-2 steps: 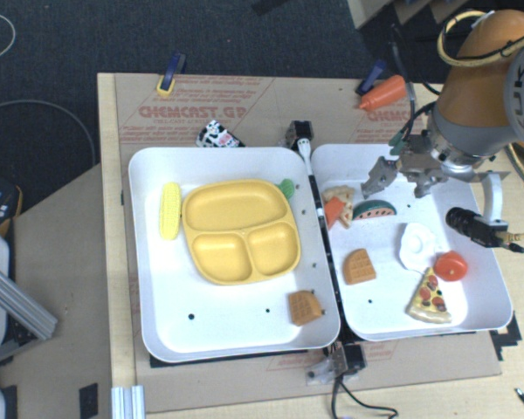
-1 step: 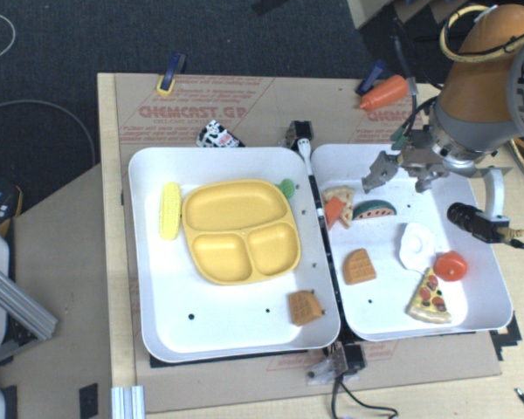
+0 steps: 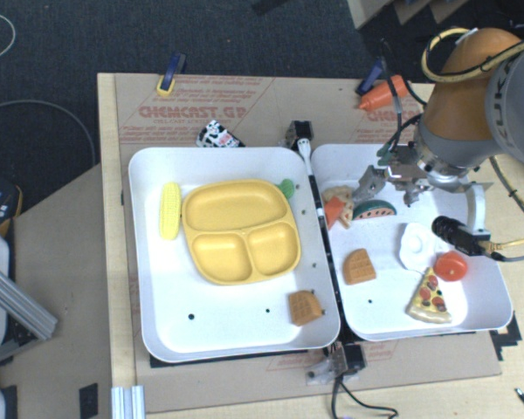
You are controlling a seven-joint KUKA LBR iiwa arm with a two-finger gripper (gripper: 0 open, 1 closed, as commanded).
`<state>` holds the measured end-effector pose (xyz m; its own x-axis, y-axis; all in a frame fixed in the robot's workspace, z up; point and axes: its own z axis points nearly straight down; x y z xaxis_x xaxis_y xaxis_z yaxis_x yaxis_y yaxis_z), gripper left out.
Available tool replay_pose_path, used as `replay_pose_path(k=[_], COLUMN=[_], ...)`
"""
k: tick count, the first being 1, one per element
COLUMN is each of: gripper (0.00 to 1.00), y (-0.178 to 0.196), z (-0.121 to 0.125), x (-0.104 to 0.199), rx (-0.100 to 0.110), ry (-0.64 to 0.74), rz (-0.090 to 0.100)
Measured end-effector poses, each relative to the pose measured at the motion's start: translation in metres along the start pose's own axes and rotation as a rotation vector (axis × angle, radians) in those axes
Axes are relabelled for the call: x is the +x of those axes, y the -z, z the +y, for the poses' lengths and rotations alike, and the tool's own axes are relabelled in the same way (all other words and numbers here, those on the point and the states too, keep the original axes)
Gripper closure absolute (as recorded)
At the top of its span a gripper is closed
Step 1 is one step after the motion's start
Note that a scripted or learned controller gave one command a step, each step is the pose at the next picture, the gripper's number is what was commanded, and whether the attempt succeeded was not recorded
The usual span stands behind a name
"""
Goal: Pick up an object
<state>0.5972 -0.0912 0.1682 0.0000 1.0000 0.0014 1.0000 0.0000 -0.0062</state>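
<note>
Left of the glossy yellow three-compartment tray (image 3: 241, 230) lay a knobbly corn cob (image 3: 169, 209), while in the right bin (image 3: 480, 317) the metal claw (image 3: 388, 180) hovered spread above a curved watermelon slice (image 3: 373, 209), beside a triangular pizza slice (image 3: 431, 298).

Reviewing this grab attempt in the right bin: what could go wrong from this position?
1. The end effector sits beside the watermelon slice and an orange toy; closing might catch both, or neither.
2. Both lie near the right bin's left wall, so a finger could strike it.
3. The tomato, egg and pizza slice crowd together under the arm's cabling.
</note>
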Motion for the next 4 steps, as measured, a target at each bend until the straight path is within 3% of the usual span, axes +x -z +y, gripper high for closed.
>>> replay_pose_path(k=[1,2,3,4], gripper=[0.00,0.00,1.00,1.00], y=[-0.060,-0.085,-0.073,-0.009], z=[-0.009,-0.010,-0.009,-0.006], x=[-0.002,-0.001,-0.001,-0.002], rx=[0.003,0.000,-0.005,-0.014], ry=[-0.001,0.000,-0.001,0.001], rz=[0.000,0.000,-0.001,-0.003])
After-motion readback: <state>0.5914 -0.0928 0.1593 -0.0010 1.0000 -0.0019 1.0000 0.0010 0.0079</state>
